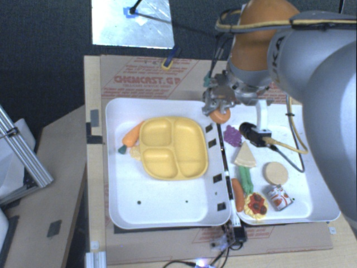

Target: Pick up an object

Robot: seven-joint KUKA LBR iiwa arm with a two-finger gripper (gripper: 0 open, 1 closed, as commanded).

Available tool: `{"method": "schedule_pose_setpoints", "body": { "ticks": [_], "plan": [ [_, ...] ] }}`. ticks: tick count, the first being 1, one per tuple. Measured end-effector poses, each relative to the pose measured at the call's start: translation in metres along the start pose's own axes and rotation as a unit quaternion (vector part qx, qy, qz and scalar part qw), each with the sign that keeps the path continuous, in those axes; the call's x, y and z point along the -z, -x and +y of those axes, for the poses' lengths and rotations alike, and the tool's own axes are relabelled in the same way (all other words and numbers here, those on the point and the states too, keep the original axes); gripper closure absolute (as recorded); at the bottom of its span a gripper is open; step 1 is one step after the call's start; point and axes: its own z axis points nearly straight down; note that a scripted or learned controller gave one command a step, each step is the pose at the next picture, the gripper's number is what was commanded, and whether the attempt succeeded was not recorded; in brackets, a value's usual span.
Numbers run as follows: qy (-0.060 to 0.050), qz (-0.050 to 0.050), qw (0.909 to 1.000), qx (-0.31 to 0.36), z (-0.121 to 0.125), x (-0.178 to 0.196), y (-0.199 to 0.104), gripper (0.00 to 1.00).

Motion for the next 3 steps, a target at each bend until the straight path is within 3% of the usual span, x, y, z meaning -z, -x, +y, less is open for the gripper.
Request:
{"method": "schedule_pose_setpoints", "body": {
  "ticks": [2,3],
  "plan": [
    [0.0,-0.001,1.0,-0.001,0.017,0.0,-0.005,1.0],
    [-0.001,-0.002,1.0,-0.004,0.006,-0.011,0.004,1.0]
  ]
}}
